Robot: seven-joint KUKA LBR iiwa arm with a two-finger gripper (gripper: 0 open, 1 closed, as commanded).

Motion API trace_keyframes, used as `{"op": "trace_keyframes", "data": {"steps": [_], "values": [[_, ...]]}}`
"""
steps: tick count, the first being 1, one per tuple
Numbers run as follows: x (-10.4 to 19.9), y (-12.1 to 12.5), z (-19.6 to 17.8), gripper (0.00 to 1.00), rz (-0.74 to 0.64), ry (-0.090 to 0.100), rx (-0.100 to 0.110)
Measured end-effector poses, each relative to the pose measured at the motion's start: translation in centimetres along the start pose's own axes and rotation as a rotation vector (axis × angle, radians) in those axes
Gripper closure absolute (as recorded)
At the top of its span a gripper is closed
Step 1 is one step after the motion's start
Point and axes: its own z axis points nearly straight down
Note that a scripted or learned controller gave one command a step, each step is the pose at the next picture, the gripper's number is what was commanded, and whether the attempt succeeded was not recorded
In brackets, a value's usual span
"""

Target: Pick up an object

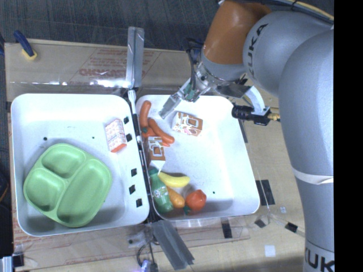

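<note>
My gripper (170, 105) hangs over the far-left part of the right bin (238, 152), tilted down toward the bin floor. Its state I cannot tell: the tip reads as one grey wedge from this angle. Nothing visible in it.

Nearest candidate: small printed carton (188, 124), lying flat on the bin floor just beside the tip, on the side toward the bin's middle, apart from everything else. Judged light, stiff-walled but crushable; printed faces probably a bit slick. Best hold looks like across its two short opposite sides, squarely, with modest force. Clear floor around it leaves room to come down.

Other options, all crowded along the left wall:
- two orange sausages (152, 124), touching each other, rounded, likely to roll or squirt out.
- a second small carton (156, 150) just nearer than the sausages, close against the wall.
- near-left corner heap: banana (174, 179), green bottle (158, 192), carrot-like orange piece (176, 198), tomato (195, 200), packed together; smooth toy plastic by the look, hard to isolate.

Left bin (34, 109): green divided plate (67, 184) near its near-left corner, orange-and-white carton (115, 135) by its right wall.
</note>
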Motion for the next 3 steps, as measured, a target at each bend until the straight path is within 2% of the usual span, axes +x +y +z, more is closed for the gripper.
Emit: {"op": "trace_keyframes", "data": {"steps": [1,2,3], "values": [[-1.4,-0.5,11.9,0.00,-0.089,0.004,0.003],[2.5,-3.9,1.7,0.00,0.094,0.002,0.002],[-1.2,-3.0,9.4,0.00,0.132,-0.012,-0.019]]}}
